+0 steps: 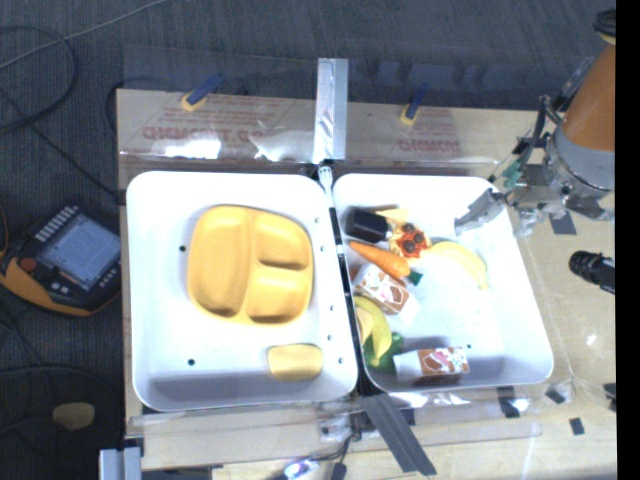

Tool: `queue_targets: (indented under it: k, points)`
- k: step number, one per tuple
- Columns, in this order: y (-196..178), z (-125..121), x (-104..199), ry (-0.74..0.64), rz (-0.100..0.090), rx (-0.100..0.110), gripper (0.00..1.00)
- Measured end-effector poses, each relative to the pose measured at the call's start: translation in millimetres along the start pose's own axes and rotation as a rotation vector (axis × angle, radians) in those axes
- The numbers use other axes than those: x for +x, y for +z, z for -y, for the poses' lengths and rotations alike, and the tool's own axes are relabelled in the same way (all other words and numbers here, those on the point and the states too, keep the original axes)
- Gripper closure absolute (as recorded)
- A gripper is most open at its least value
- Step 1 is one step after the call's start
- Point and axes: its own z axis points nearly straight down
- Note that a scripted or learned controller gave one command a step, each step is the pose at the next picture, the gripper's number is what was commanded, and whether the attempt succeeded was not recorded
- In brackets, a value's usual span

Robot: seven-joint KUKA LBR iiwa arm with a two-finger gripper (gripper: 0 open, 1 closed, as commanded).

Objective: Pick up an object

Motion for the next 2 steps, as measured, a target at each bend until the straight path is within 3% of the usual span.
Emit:
queue_targets:
  k: [1,2]
  points:
    - [95.6,-59.2,13.2,-0.022,0.002,0.001,0.00]
    - [179.9,-64.0,44.6,-0.127,0.002,-0.003,0.00]
